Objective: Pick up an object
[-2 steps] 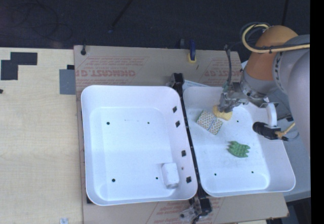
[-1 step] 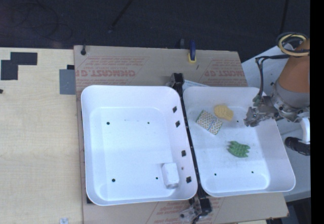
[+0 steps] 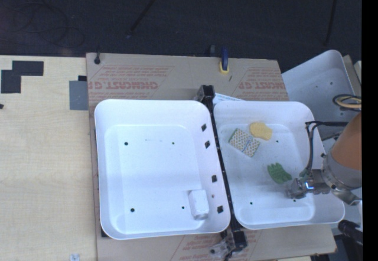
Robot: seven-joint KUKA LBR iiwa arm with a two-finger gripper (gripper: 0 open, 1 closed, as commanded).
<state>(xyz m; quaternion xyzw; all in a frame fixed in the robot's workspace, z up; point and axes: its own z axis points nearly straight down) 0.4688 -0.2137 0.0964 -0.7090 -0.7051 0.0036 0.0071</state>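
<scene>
The gripper point(image 3: 297, 189) is hovering in the right bin point(image 3: 331, 218) just beside a green toy point(image 3: 277, 172), which is looking light and soft, best pinched across its middle; its jaw state cannot be told.

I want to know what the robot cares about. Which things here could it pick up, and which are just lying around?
For the job:
end effector
green object
yellow object
checkered object
white object

Just lying about:
left bin
right bin
cardboard sheet
blue and yellow clamp
</scene>
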